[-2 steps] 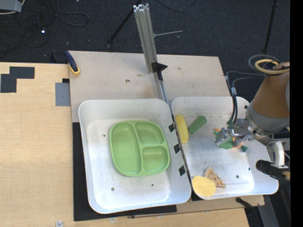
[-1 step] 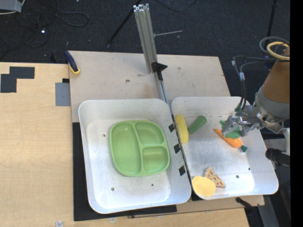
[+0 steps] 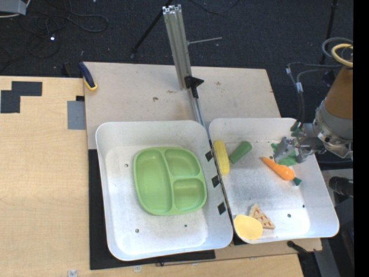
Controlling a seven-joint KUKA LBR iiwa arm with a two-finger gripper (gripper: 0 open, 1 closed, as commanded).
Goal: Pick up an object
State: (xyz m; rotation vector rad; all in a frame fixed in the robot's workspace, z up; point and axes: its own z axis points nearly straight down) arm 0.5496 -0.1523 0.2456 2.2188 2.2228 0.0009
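fingers (image 3: 283, 149) hang low just above the carrot (image 3: 279, 168) in the right bin (image 3: 323, 212)

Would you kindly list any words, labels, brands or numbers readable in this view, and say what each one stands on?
No readable text stands on anything here.
The green three-compartment plastic tray, the yellow corn cob, the orange toy carrot and the two shallow white bins carry no visible markings.

A dark carpeted floor (image 3: 86, 16) strewn with cables (image 3: 52, 16) is seen beyond the bench's (image 3: 40, 172) far edge.
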